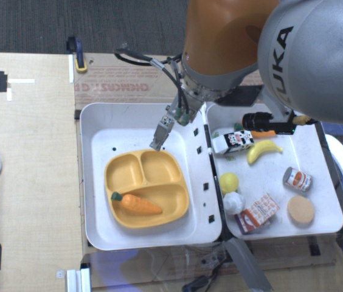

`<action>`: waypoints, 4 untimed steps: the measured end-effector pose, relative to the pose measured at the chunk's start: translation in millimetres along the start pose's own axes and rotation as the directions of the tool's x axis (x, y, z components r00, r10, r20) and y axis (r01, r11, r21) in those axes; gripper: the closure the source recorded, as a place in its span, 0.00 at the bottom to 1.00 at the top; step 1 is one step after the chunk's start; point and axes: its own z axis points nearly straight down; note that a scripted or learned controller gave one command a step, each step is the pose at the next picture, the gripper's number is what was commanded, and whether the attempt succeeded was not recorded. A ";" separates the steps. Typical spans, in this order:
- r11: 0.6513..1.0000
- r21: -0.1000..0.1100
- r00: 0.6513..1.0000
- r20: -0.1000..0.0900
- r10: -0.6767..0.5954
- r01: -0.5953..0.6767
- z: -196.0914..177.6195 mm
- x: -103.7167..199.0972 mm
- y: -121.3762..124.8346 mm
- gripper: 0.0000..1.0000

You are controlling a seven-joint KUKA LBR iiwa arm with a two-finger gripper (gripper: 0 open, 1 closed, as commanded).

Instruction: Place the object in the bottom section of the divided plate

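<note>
The jaws (159, 137) hang over the left bin (92, 181), just above the yellow divided plate's (118, 175) upper rim; whether they are wide or narrow I cannot tell. The toy carrot (138, 204), orange with a dark green stub at its left end, lies on its side in the plate's bottom section. In the right bin (323, 215) lie a banana (263, 151) and a small milk carton (233, 142).
</note>
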 end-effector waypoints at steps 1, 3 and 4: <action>1.000 0.005 1.000 0.000 0.002 -0.002 -6.0 -2.2 0.7 1.00; 0.959 0.001 0.959 -0.001 0.284 -0.284 145.0 -28.9 86.5 1.00; 0.959 0.001 0.959 0.000 0.284 -0.284 145.0 -28.8 86.5 0.00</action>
